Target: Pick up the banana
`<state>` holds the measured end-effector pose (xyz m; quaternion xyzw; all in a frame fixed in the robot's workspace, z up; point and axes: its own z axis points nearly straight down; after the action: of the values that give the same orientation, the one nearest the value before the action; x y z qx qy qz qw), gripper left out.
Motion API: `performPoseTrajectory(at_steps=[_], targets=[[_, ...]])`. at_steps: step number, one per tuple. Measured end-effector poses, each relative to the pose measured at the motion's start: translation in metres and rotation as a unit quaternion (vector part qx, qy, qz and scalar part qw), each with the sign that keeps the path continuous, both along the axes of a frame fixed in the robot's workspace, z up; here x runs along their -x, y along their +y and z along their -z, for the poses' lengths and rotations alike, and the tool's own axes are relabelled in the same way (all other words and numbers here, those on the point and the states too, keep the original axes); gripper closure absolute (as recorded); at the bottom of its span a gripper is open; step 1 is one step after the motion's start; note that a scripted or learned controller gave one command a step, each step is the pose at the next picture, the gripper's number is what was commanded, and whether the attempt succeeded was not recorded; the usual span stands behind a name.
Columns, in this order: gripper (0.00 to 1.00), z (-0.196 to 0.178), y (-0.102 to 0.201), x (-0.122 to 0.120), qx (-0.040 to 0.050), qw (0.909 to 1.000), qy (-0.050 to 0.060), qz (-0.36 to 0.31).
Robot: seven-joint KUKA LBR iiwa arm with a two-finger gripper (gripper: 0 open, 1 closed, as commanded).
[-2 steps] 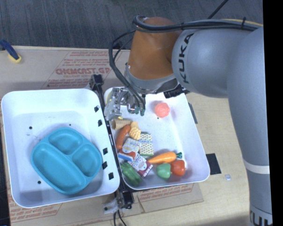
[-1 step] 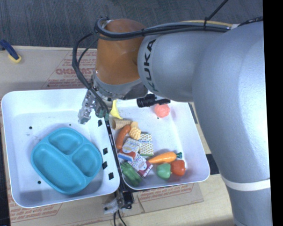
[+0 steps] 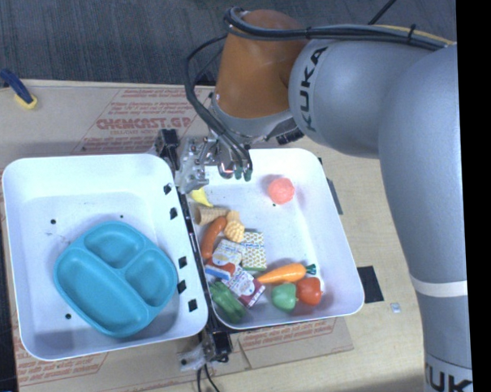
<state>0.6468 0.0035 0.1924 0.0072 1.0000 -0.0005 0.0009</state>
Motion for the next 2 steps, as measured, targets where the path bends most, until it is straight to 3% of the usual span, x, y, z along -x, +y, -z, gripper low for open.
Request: performPoseTrajectory(at_steps=[1, 2], targets=[[0.00, 0.000, 0.000, 0.000, -0.0001, 1.0000, 0.000, 0.000], [0.00, 0.000, 0.040, 0.000, -0.0001, 0.9860, 0.000, -0.167]])
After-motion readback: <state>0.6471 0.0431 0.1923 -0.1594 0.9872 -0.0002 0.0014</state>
